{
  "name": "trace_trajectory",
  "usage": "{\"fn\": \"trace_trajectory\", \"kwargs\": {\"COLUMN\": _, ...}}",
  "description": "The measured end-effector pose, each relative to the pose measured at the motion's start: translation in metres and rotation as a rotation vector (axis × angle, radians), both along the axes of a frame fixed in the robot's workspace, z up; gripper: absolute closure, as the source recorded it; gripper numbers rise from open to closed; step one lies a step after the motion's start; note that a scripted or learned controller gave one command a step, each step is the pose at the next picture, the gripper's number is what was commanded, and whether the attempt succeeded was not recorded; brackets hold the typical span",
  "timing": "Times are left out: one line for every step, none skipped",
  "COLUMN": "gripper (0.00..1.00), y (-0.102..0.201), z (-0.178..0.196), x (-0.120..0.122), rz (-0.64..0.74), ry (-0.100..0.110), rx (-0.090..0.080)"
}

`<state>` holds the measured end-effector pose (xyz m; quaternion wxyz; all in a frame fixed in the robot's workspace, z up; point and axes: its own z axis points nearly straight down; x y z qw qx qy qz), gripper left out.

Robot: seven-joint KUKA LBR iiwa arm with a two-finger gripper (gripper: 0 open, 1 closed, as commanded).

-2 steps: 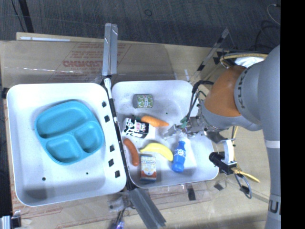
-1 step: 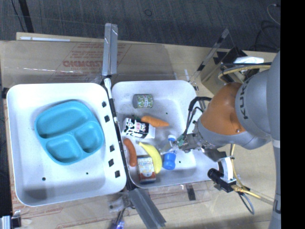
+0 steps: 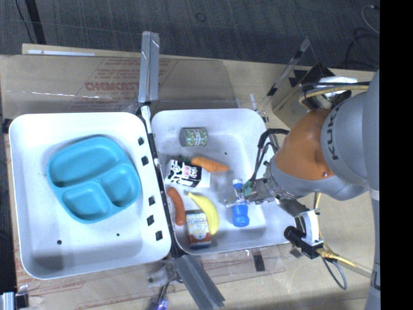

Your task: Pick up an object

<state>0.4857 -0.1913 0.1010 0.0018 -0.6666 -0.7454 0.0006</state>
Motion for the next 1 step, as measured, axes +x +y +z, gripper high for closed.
{"fn": "trace_trajectory", "kwargs": {"gripper": 1.0, "y": 0.0443, "z": 0.0959, "x": -0.0052, "rz": -0.239, "ry": -0.002, "rx": -0.002}}
